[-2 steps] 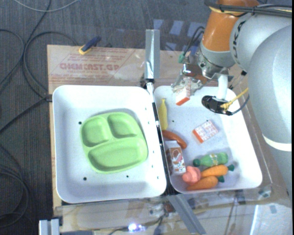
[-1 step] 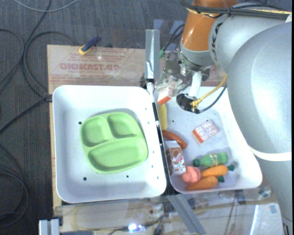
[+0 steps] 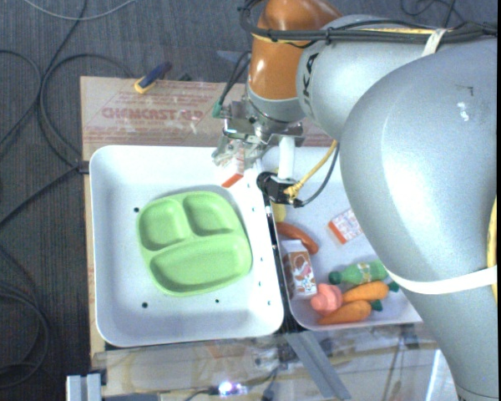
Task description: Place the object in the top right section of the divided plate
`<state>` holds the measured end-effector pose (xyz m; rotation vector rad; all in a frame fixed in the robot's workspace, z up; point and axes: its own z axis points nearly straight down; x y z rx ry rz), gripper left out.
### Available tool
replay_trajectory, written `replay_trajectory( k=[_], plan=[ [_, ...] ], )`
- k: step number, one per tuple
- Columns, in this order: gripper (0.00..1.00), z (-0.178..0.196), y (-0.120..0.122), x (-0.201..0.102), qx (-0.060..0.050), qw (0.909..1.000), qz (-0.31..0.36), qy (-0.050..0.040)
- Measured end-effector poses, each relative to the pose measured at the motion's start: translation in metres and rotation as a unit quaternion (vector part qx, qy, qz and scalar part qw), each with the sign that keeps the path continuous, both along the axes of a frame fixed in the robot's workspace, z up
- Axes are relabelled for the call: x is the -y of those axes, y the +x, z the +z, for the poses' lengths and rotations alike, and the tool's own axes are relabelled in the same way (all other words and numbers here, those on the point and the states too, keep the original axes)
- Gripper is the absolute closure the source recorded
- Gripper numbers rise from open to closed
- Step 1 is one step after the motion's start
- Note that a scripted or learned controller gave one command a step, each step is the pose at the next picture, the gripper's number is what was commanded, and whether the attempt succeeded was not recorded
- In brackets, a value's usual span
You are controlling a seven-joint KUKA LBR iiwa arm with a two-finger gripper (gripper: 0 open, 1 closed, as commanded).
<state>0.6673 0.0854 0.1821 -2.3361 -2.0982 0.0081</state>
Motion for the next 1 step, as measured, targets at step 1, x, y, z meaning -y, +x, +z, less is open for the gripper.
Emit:
replay_trajectory(
  k=[1],
  plan=[
    [0.00, 0.0003, 0.0001, 0.0000, 0.000, 1.0000, 0.000, 0.0001]
  ],
)
